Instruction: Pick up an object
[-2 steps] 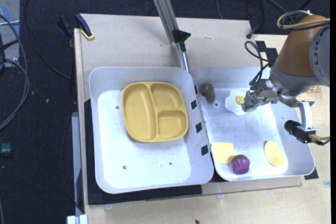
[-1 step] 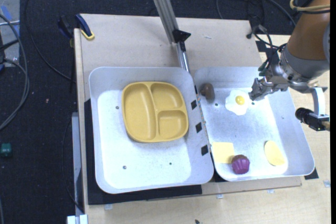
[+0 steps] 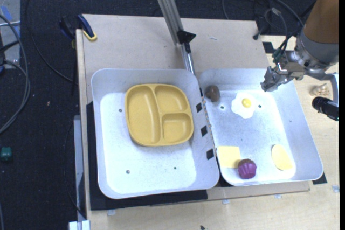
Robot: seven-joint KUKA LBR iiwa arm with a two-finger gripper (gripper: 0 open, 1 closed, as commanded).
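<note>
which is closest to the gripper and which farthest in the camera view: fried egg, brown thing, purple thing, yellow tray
From the gripper, at the right bin's far right edge:
1. Fried egg, just left and nearer the camera.
2. Brown thing, by the bin's left wall.
3. Purple thing, at the bin's near edge.
4. Yellow tray, in the left bin.

The arm [image 3: 322,19] is a thick, rounded tube. Its upper part is a broad orange band, topped by a pale ring, and below the band comes a smooth grey wrist section. Under the grey section sits a narrower metal-coloured block with small fittings, and thin dark cables loop beside it. The gripper [image 3: 271,82] is small and dark, much slimmer than the arm, made of angular black and grey parts that are too small to make out in detail.
</note>
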